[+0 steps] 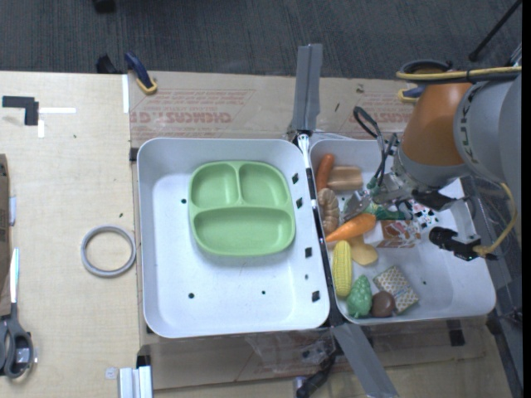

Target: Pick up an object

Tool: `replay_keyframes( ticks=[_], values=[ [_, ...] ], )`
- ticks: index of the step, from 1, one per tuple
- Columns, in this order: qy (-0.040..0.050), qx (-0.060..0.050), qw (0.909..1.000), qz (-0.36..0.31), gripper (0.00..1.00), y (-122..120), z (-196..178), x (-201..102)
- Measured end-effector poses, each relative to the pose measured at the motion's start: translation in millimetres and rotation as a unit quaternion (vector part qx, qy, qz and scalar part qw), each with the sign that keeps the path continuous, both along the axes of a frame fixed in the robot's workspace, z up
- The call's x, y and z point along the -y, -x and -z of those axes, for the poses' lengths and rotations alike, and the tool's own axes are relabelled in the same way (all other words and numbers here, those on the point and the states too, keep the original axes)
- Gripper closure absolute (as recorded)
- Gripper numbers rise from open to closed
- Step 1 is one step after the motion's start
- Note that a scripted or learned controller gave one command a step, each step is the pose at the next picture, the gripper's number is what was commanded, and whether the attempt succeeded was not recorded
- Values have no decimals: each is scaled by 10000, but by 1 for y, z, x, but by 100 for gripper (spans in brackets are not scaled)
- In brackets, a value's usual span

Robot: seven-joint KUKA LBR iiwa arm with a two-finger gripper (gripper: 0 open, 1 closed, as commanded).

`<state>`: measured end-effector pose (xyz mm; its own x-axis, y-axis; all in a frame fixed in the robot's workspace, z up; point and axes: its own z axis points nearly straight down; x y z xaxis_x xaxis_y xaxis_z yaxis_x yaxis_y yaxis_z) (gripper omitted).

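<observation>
The right bin [465, 293] holds several toy foods. An orange carrot [353, 226] lies near its middle, a yellow corn cob [341, 268] below it, and a brown bread piece [345, 178] and a red sausage [324, 168] at the far left corner. My gripper [372, 196] is low in this bin, just above and right of the carrot, beside the bread. The orange-banded wrist [436, 131] stands over the bin's far side. Nothing is visibly held.
The left bin [166, 297] carries a green divided plate [242, 206]. In the right bin's near part lie a green fruit [359, 297], a brown ball [382, 305], a checkered cracker [397, 284] and a red-white packet [400, 234]. A grey ring [108, 249] rests on the bench at left.
</observation>
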<state>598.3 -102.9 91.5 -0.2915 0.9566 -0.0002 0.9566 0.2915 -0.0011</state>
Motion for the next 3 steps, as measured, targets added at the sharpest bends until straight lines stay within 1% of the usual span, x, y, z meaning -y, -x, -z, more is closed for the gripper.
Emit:
replay_keyframes(
  ticks=[1,2,3],
  values=[
    [6,1,9808,1952,0,-12,0,0],
    [6,0,9926,1217,0,15,-100,-12],
    [4,-3,9895,1443,0,13,0,17]
  ],
)
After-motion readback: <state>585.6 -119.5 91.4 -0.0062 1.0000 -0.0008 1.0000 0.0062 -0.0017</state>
